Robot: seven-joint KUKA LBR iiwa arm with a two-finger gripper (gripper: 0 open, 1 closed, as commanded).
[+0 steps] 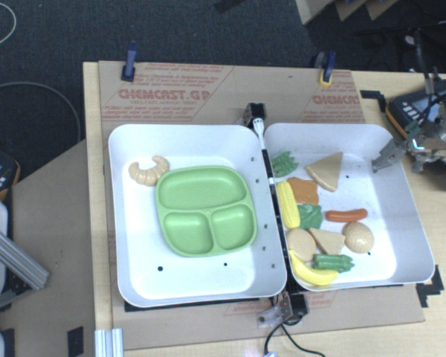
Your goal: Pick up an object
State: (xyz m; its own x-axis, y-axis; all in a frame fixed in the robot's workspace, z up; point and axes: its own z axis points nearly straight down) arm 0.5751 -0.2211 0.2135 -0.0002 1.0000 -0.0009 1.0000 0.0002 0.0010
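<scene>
A: Pincer [390, 157] first. We log it at the far-right edge of the right bin [409, 222], over the rim, fingers splayed apart w/ nothing between them. No grasp made, so in our judgement the pick is all still to do.

B: Agreed. Nearest candidate?

A: Bread wedge [326, 170], near the pincer but apart from it. Beyond that, same bin: green leafy piece [283, 162] at far left, orange slab [305, 190], corn cob [287, 203] along the left wall, sausage [345, 216], brown egg-shaped item [357, 236], banana [312, 273] at the near edge w/ a green veg [333, 262] lying on it. The pile is crowded on the near-left side; sausage and bread sit freer.

B: Left bin [126, 222]?

A: Holds a green 3-compartment tray [206, 210], compartments bare, and a croissant [148, 170] just beside its far-left corner.
</scene>
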